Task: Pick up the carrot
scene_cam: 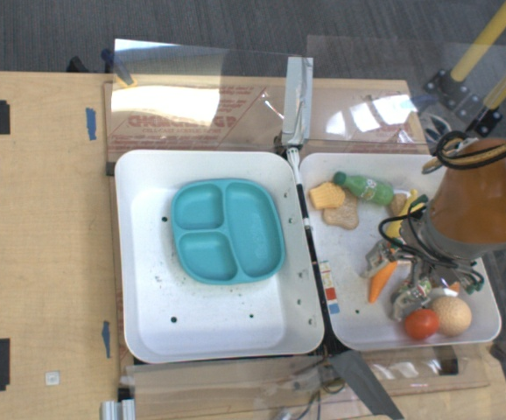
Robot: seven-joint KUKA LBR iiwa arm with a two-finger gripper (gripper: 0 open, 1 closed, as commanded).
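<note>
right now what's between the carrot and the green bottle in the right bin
In the camera view, bare white bin floor lies between the carrot and the green bottle.

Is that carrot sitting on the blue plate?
No, the carrot lies in the right bin beside the claw, while the blue divided plate sits in the left bin.

bright even overhead light, glare on the clear panels (179, 103) (top), soft shadows, slightly blurry
</note>
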